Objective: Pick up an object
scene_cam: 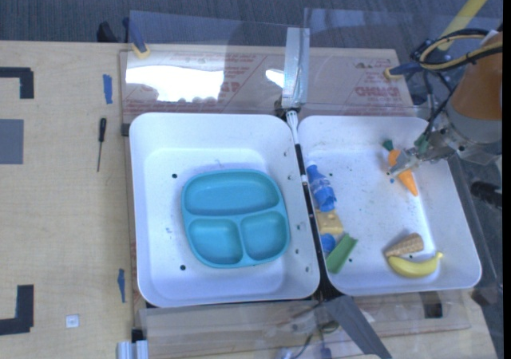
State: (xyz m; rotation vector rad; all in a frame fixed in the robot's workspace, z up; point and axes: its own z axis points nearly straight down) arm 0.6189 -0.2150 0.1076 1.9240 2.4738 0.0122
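Banana (pixel 413 265) lies at the right bin's (pixel 459 214) front edge, well apart from the gripper (pixel 409 159). That gripper hangs over the carrot (pixel 406 178) near the far right wall, touching or just above it; whether it grips I cannot tell. Carrot's long axis runs front to back. Arm reaches in low from the right.

A turquoise tray (pixel 234 218) sits in a white bin (pixel 152 142); elsewhere, a yellow banana (pixel 413 265), orange carrot (pixel 408 182), blue bottle (pixel 322 189).
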